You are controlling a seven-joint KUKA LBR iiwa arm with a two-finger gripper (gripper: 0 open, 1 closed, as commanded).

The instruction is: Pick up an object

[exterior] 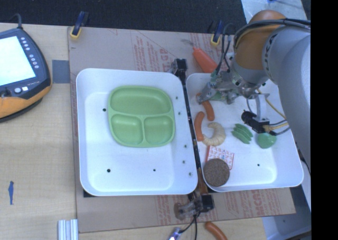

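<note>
Arm low over the right bin (285, 178): its gripper (215, 92) hovers beside a sausage (209, 109), likely the target; whether the fingers are open cannot be told (wrist hides them), nothing visibly held.

One fixed camera looks down at a slant on both white bins (84, 128), the arm (285, 64) entering from the right.
</note>
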